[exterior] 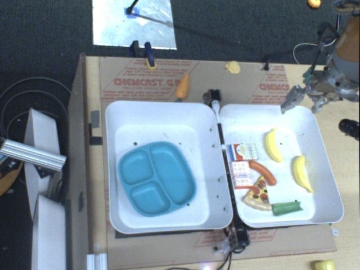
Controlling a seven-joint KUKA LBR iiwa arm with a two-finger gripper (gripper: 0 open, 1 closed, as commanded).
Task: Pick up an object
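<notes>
While the blue tray (156,176) sits alone in the left bin (121,122), the nearer banana (273,145) lies in the right bin (322,151), its long axis running roughly up-down in view. Up and right of it, above the bin's far corner, hangs the gripper (304,99), fingers apart and clasping nothing.

In the right bin (323,167) lie the loose things. Two yellow bananas: the upper banana (273,145) sits near the bin's middle, the lower banana (302,172) just right of it, apart. A red sausage (262,172) lies slantwise beside two small printed cards (242,163). Below, a pizza slice (257,196) nearly touches a green pepper (287,207) lying flat.
</notes>
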